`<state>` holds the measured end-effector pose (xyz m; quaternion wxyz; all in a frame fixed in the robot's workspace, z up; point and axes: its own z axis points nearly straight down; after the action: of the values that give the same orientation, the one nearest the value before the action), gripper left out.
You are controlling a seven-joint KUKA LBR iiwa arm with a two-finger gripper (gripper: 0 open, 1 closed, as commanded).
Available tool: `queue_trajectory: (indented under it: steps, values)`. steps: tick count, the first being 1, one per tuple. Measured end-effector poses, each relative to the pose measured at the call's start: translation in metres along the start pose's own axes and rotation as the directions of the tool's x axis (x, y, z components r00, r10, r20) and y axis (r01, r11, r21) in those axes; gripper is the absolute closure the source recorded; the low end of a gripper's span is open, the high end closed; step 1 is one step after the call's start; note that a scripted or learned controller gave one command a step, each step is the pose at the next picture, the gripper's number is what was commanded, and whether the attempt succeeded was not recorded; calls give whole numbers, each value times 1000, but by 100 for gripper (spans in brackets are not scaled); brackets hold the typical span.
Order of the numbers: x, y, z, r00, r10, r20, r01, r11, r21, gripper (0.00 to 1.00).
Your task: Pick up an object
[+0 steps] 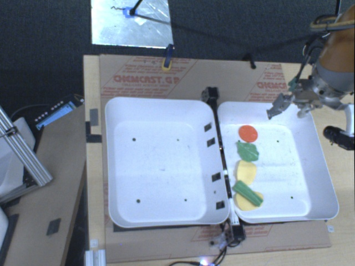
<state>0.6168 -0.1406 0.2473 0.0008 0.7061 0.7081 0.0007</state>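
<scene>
Your gripper (290,107) hangs over the right bin's (310,165) far edge with its fingers spread and nothing between them, likely poised high so it can drop on a target. The pickable things sit well apart from it, in a line along that bin's left wall: a red disc (248,133), a green piece (247,151), a yellow piece (246,172), then a green stick (247,193) lying across another yellow piece (239,203). The left bin (161,159) holds nothing you'd pick.

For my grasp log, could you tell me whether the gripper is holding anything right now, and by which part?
Nothing is held. The gripper hangs open over the right bin's far edge, apart from the items lying along the bin's left side.
</scene>
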Motion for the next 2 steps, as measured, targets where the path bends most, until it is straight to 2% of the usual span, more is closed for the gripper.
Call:
queue_trajectory:
  steps: [1, 2]
  values:
    - [51, -30, 101, 1000, -4, -4, 5, 1000, 9, 0]
    - [47, -27, 85, 1000, -1, 0, 1, 1000, -1, 100]
